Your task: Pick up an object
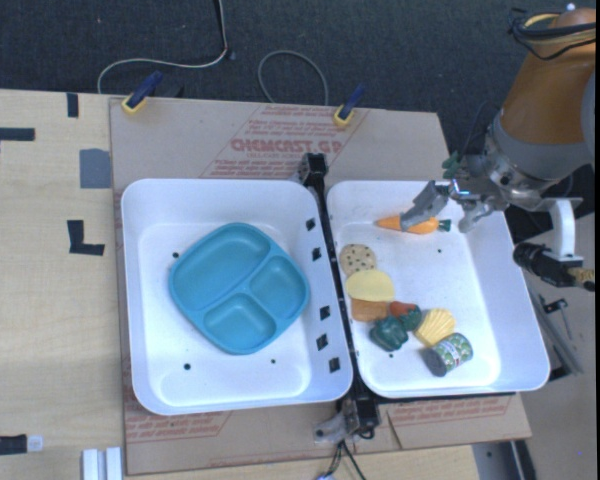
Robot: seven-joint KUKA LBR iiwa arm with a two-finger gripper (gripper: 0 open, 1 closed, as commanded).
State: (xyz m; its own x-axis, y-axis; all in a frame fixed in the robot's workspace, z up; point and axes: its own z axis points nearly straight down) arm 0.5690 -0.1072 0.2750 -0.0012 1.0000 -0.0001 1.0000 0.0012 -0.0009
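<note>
A toy carrot (400, 225), orange with a green top, lies near the back of the right bin (500, 298). My gripper (444, 214) hangs just over the carrot's green end, and its fingers stand open with one finger (421, 208) over the carrot's body and the other to the right. I cannot tell whether they touch the carrot. Further forward in the same bin lie a brown cookie (357, 258), a yellow slice (370, 286), a dark green toy (389, 334), a yellow shell shape (436, 324) and a small can (449, 353).
The left bin (150, 358) holds a blue divided plate (240, 286). A black divider (325, 268) runs between the two bins. Cables and two clamps (140, 96) lie behind the bins on the cardboard sheet.
</note>
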